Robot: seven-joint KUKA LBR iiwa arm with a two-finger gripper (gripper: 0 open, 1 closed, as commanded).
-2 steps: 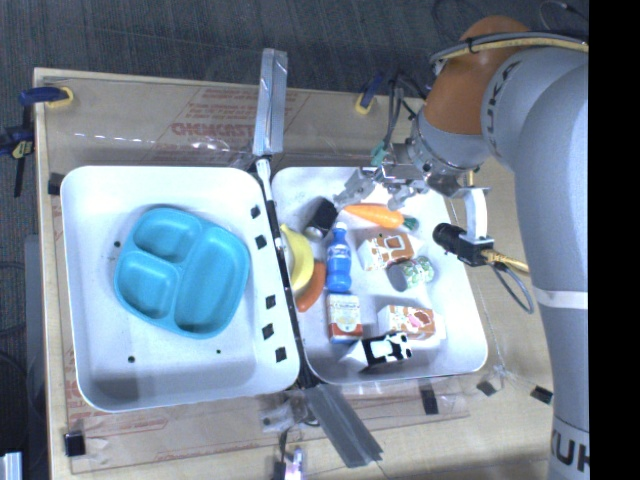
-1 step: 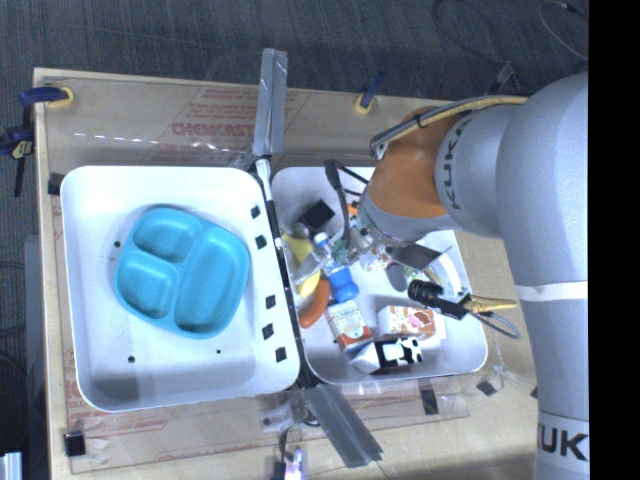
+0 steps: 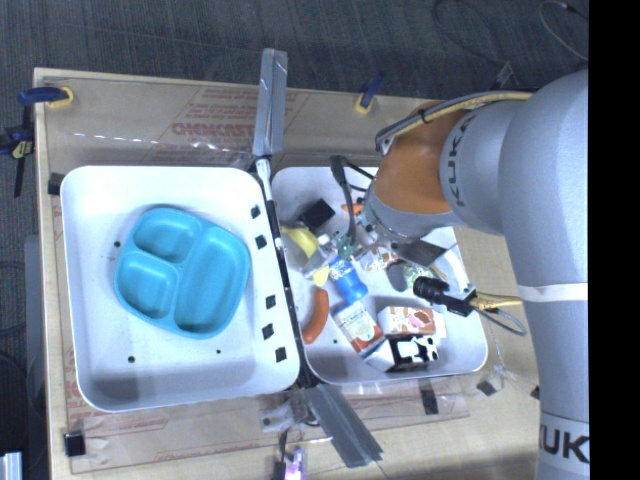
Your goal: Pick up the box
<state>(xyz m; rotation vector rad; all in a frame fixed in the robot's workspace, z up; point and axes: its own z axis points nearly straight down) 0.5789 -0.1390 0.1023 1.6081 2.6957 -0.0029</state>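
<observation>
Two white bins sit on the worktop (image 3: 150, 108). Among the right bin's (image 3: 470, 353) clutter, the box (image 3: 357, 325) lies near its front edge, beside a sausage (image 3: 316, 313). Over the back, the tool (image 3: 352, 236) hangs, fingers' state unclear. A blue tray (image 3: 183, 270) fills the left bin (image 3: 90, 358).

this is a robotics lab bench, where i work. my grey arm (image 3: 520, 168) reaches over a plywood board (image 3: 150, 118) clamped at its edges, bearing two white bins (image 3: 90, 368) side by side. one holds a blue divided tray (image 3: 183, 270), the other a jumble of small test items. dark carpet lies beyond.
</observation>
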